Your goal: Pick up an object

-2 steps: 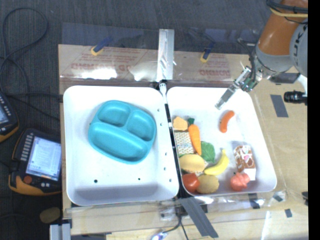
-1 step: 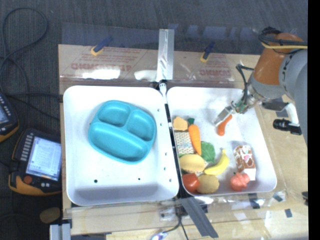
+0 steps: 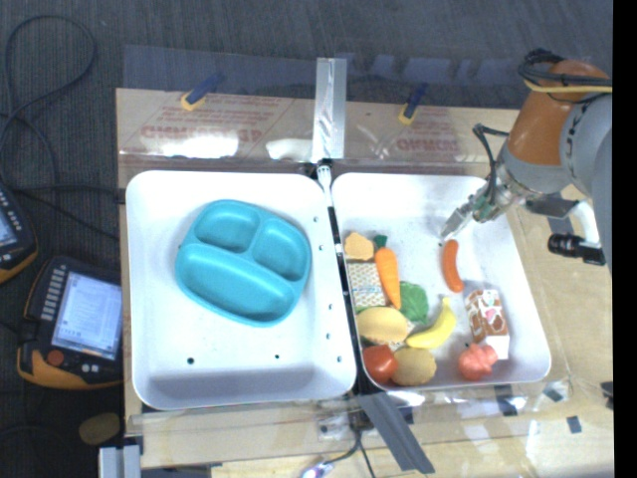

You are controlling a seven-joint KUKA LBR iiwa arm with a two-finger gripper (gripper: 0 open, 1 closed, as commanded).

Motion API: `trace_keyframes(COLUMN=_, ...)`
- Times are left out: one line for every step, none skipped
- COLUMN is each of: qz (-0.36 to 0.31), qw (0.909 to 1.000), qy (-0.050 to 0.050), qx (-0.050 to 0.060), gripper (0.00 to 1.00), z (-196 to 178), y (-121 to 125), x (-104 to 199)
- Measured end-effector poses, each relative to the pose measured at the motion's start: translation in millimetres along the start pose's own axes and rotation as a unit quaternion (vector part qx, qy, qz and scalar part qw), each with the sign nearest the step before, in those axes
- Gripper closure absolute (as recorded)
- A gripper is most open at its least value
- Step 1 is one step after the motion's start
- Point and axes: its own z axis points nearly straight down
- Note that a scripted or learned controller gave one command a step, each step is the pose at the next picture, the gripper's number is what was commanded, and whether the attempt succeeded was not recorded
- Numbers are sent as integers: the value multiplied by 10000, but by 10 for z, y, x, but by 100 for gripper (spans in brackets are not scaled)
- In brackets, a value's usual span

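Note:
My gripper point(image 3: 454, 225) hangs over the upper right part of the right bin point(image 3: 418, 195), pointing down and to the left, with nothing visibly in it. Just below its tip lies a small red-orange sausage point(image 3: 453, 265). Further left are an orange carrot point(image 3: 387, 272) and a patterned wafer point(image 3: 365, 283). Toward the bin's front lie a yellow banana point(image 3: 436, 329), a yellow lemon point(image 3: 381, 322), a brown potato point(image 3: 415, 364), a red tomato point(image 3: 378, 362), a pink fruit point(image 3: 477, 359) and a small printed carton point(image 3: 489, 319).
The left bin point(image 3: 159, 366) holds a blue divided plate point(image 3: 244, 259). A metal divider strip point(image 3: 329, 108) stands behind the seam between the bins. The arm's orange band point(image 3: 542, 132) sits at the right. A handheld pendant point(image 3: 70, 322) lies left of the bench.

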Motion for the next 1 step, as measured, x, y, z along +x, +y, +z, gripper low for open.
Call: trace_keyframes(qz=683, qw=9977, qy=27, qx=-16, gripper=100, z=-734, y=128, x=74)
